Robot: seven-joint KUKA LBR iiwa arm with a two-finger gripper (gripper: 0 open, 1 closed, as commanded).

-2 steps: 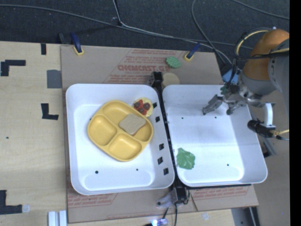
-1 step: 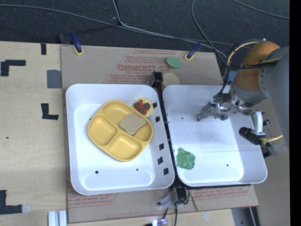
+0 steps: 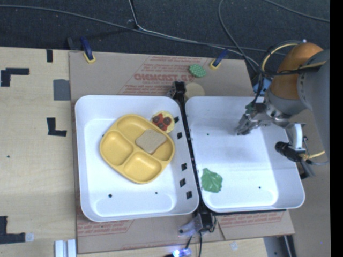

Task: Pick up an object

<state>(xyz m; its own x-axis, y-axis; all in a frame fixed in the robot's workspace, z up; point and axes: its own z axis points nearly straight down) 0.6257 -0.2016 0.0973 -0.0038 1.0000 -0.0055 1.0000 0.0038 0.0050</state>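
Floor: dark carpet [image 3: 177,9], crossed by thin cables [image 3: 161,33].
Bench: pale wood [image 3: 32,159], marked with black tape pieces [image 3: 53,126].
Underlay: brown cardboard sheet [image 3: 144,74], held by blue clamps [image 3: 87,51].

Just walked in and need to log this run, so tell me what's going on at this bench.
A grey robot arm reaches in from the right, its pincer low over the upper part of the right bin. Nothing is visible between its fingers. A green leafy piece lies near that bin's lower left corner, apart from the pincer. In the left bin sits a yellow divided plate with a tan slice in one compartment and a small dark red item at its upper edge.
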